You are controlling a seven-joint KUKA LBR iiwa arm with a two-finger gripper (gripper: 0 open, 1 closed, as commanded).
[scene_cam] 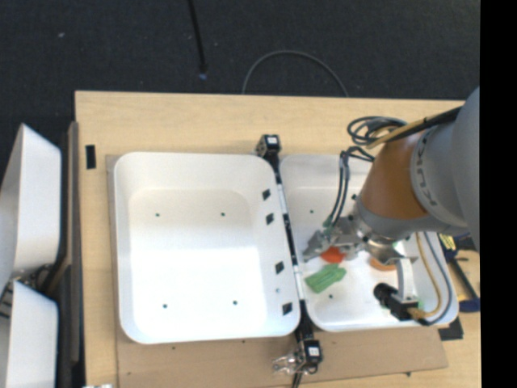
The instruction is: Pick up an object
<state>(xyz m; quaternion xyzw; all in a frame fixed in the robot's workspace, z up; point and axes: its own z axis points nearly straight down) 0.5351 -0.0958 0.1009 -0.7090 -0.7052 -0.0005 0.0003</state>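
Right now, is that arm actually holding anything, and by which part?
It cannot be told. The gripper sits low in the right bin, right at an orange-red object, with a green object lying beside.

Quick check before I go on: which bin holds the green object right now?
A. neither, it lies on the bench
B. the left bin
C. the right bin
C: the green object lies on the floor of the right bin, near the divider, just below the gripper and a red object.
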